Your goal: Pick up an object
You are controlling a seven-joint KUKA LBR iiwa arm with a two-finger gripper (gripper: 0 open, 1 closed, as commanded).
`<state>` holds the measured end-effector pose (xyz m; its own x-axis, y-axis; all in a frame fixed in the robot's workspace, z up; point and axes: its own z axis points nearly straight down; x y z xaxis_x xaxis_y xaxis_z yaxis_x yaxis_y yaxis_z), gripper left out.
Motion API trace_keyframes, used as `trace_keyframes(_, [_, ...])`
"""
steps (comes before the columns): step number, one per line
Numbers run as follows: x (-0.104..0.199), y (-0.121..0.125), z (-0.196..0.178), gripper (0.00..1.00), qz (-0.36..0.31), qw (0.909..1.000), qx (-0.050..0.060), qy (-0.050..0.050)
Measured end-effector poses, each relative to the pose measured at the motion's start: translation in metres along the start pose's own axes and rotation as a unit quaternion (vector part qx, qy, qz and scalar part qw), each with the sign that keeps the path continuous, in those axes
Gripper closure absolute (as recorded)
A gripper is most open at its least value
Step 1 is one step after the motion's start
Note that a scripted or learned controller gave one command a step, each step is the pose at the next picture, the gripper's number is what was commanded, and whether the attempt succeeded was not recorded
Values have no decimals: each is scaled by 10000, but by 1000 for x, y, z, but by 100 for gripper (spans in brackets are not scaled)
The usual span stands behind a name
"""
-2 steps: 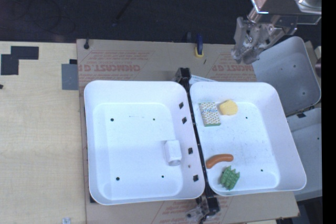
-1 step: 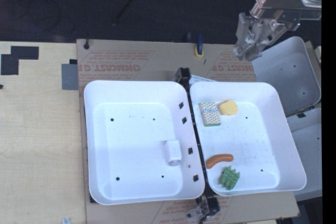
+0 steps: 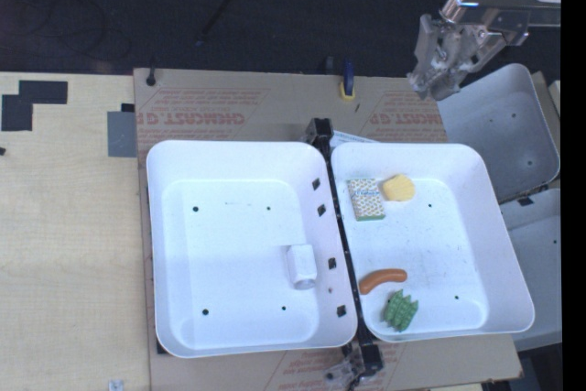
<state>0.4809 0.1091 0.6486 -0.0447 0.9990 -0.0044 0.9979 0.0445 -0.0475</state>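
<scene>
White cylinder (image 3: 300, 266) lies just beside left bin's (image 3: 174, 197) right wall

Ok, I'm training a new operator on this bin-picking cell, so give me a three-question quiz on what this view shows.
1. True or false: the white cylinder lies in the left bin.
2. How many objects lie in the right bin?
3. Which object lies nearest the green piece? A) the yellow piece B) the orange sausage C) the patterned sponge

Key
1. True: it rests near that bin's right wall.
2. Four: sponge, yellow piece, sausage and green piece.
3. B: the sausage lies just above it in the view. The gripper hangs beyond the bins' far edge, above none of them.
</scene>
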Motion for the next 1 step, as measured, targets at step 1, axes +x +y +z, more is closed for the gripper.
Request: trace_keyframes(1, [0,1,-9,100,-8,10000,-16,4])
